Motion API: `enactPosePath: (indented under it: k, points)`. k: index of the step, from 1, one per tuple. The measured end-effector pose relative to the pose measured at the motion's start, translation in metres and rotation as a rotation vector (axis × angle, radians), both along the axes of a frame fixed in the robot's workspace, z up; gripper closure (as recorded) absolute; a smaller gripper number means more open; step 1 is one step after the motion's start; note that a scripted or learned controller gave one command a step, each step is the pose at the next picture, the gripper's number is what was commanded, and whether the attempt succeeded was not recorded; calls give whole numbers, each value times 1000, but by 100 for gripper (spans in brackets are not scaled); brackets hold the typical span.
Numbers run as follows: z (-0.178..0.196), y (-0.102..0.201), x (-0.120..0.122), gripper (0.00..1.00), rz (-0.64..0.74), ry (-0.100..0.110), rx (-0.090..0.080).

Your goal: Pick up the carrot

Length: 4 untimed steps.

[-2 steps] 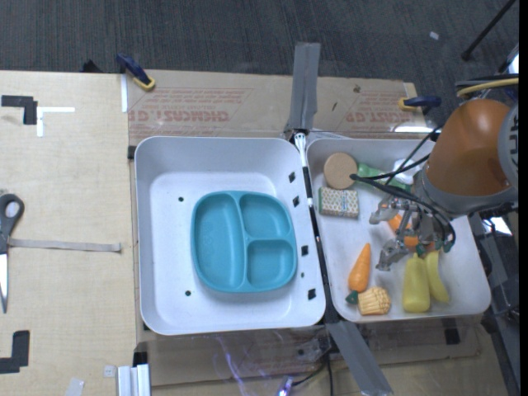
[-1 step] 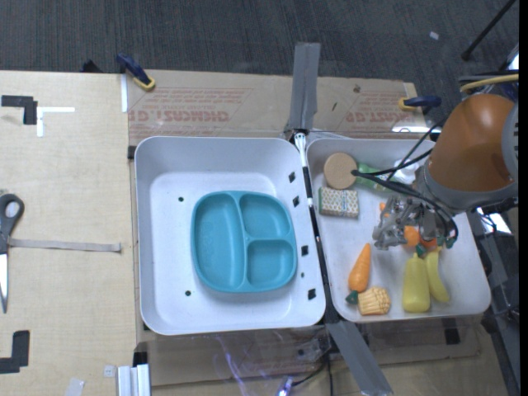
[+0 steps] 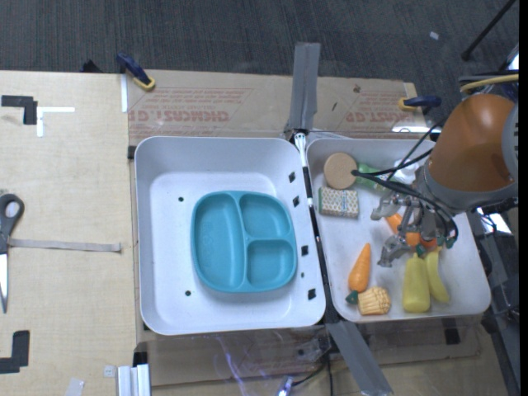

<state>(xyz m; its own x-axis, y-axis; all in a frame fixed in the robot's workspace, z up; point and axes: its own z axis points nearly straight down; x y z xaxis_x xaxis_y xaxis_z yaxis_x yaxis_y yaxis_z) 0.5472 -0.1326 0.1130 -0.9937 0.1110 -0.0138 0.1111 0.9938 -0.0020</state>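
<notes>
Carrot (image 3: 360, 267) lies in the right bin (image 3: 470, 299), near its front edge and toward the wall it shares with the left bin (image 3: 148, 221). It points its thick end away from the front, slightly tilted, and its green tip touches or nearly touches a corn cob (image 3: 374, 301) just below it. The gripper (image 3: 398, 236) hangs to the carrot's right, near but apart from it, above the middle of the bin. Its fingers seem to be spread a little with nothing between them, though wiring and glare make that hard to read.

Crowding is the main risk. Two yellow pieces, a banana (image 3: 436, 280) and something like a squash (image 3: 416, 286), sit just beside the gripper toward the bin's right edge, and a small orange thing (image 3: 395, 220) lies under the wrist. A program aiming by colour could take that orange thing for the target and close on the wrong item.

Should the gripper come down short of the carrot, one finger would probably land on top of it and push it flat or roll it toward the shared wall, where there is little room for a finger on the far side. A grasp near the thin end could also catch the corn and drag it along, or let the tapered body slip out on the lift. A cracker-like block (image 3: 339, 202) and a round disc (image 3: 339, 170) near the back corner are well clear.

A blue plate (image 3: 244, 242) sits in the left bin.
</notes>
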Motion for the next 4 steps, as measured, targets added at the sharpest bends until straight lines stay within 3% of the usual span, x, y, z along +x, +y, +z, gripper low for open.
enactPosePath:
  k: [1, 2, 3, 4]
  points:
    - [-20, 5, -6, 0, -125, 10, 4]
    - [-10, 6, -3, 100, -122, 5, 3]
    - [-10, 6, -3, 0, -122, 5, 3]
    - [0, 6, -1, 100, -120, 0, 1]
